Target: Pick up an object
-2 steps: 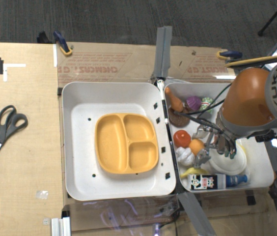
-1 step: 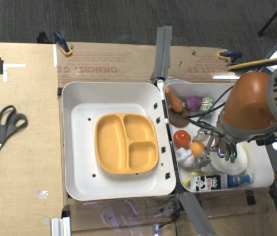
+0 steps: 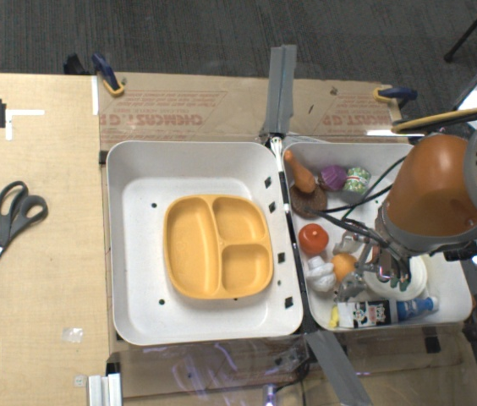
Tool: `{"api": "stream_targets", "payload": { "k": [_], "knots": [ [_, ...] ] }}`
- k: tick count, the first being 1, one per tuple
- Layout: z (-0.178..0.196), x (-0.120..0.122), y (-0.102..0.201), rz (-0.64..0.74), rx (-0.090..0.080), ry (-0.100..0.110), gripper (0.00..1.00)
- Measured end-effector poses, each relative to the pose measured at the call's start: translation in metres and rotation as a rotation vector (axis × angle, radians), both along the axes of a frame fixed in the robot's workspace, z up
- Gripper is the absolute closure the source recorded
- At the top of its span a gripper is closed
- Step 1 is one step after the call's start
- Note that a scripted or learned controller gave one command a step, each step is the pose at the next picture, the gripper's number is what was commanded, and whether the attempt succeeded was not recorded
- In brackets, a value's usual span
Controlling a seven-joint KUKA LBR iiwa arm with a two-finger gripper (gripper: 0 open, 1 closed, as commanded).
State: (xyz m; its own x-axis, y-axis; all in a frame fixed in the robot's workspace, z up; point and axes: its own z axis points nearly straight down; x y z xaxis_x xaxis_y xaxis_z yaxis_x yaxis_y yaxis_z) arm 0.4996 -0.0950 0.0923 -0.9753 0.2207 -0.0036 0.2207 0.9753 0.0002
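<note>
My gripper (image 3: 359, 271) reaches down into the right bin (image 3: 454, 315) from under the orange band of the arm. It hangs over a small orange piece (image 3: 343, 265) and a white piece (image 3: 320, 271) near the bin's front left. A red tomato-like toy (image 3: 313, 238) lies just left of the gripper. A brown and orange toy (image 3: 304, 184), a purple toy (image 3: 333, 177) and a green ball (image 3: 357, 179) lie at the back of the bin. A blue and white bottle (image 3: 382, 312) lies along the front wall.
The left bin (image 3: 128, 252) holds a yellow three-compartment plate (image 3: 219, 246). Scissors (image 3: 8, 220) lie on the wooden bench at the far left. Blue clamps (image 3: 107, 74) hold cardboard behind the bins. A grey bar (image 3: 280, 91) runs between the bins.
</note>
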Motion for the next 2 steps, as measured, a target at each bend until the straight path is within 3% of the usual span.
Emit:
{"api": "stream_targets", "payload": {
  "k": [1,2],
  "knots": [
    [0.009,0.002,0.0,0.003,-0.001,-0.003,1.0],
    [0.141,0.023,0.066,-0.027,0.0,0.0,1.0]
  ]
}}
